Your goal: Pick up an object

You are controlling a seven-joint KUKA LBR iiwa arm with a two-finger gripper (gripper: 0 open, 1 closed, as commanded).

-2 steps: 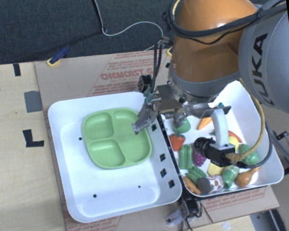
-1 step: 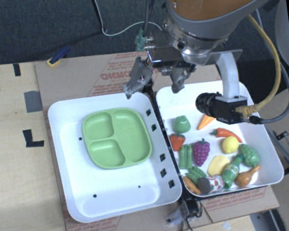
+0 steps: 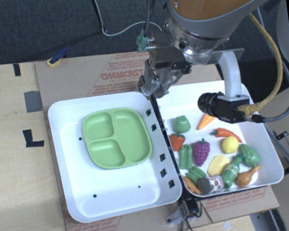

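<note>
My gripper (image 3: pixel 155 87) hangs over the back end of the divider between the two bins, above the far left corner of the right bin (image 3: pixel 266 146). Nothing shows between its fingers. Toy food fills the right bin: a green pepper (image 3: pixel 181 124), a carrot (image 3: pixel 206 121), purple grapes (image 3: pixel 201 152), a tomato (image 3: pixel 176 141), a lemon (image 3: pixel 230 144), broccoli (image 3: pixel 247 154), a yellow banana-like piece (image 3: pixel 217 165) and a brown pear (image 3: pixel 245 177). These lie in front of and to the right of the gripper.
A green divided plate (image 3: pixel 117 137) lies in the left bin (image 3: pixel 75 191). A black cylinder (image 3: pixel 219 106) on the arm's mount hangs over the right bin's back. Cables run across the dark floor behind the cardboard sheet (image 3: pixel 86 78).
</note>
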